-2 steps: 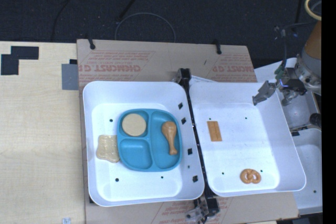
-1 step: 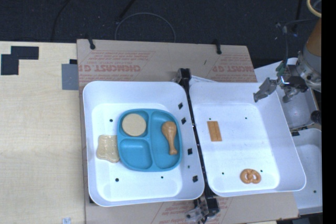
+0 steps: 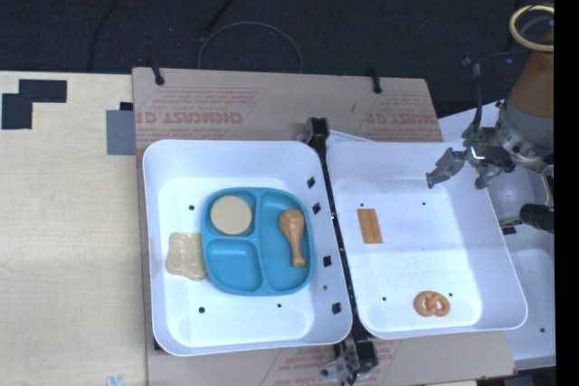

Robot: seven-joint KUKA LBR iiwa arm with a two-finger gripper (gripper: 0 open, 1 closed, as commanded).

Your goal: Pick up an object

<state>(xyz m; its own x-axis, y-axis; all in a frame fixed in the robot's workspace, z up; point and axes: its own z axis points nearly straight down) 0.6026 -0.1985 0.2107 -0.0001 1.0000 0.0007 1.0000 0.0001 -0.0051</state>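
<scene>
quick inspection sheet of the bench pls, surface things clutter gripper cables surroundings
surface: two white bins side by side, left bin and right bin, on a cardboard sheet
job's things: blue tray in left bin with round cracker and drumstick; pale toast piece beside the tray; orange bar and pretzel in right bin
clutter: nothing seen
gripper: gripper above right bin's far right corner, holding nothing
cables: dark cables on the floor behind
surroundings: dark floor, pale wood bench at left

Illegible mirrored red print on cardboard
</scene>
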